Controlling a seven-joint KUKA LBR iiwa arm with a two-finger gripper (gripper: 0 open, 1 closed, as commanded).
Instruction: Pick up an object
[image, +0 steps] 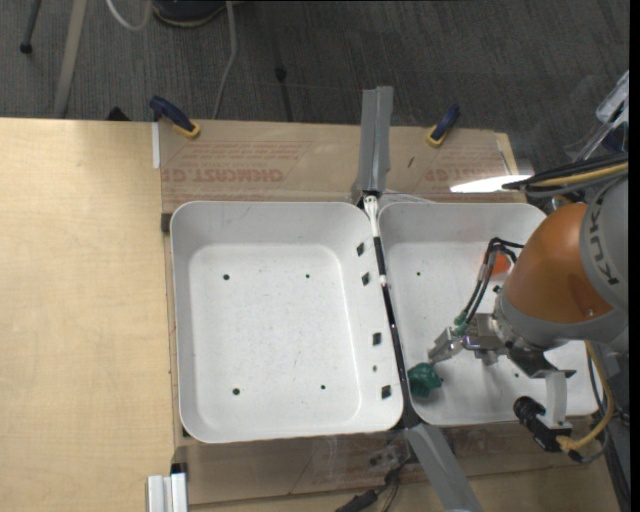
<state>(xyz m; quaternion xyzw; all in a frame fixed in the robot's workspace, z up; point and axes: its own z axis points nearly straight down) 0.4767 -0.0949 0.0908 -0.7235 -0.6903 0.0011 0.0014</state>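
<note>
Green object (425, 380): we see a small, dark green lump lying on the floor of the right bin (440, 250), in that bin's near left corner, close to the divider where the two bins meet. We cannot make out its exact shape, and it looks crumpled or rounded. Nothing is touching it.

Relative to the green object, the gripper (447, 347) sits just up and to the right, near it but apart from it. We read the gripper as a pale metal tip pointing left and down toward the object. Whether the jaws are open or closed we cannot tell, because the wrist hides most of them.

Farther right of the green object we find the arm (560, 290), whose orange band and grey wrist cover much of the right bin's right half. Thin cables (480, 290) run from the wrist toward the gripper. A small orange-red thing (497, 266) shows on the bin floor above and to the right of the green object, partly behind the cables, and we cannot identify it.

To the left of the green object, across the divider, lies the left bin (270, 225). Both bins rest on a cardboard sheet (260, 170), held by two clamps (175, 115) along its far edge.
</note>
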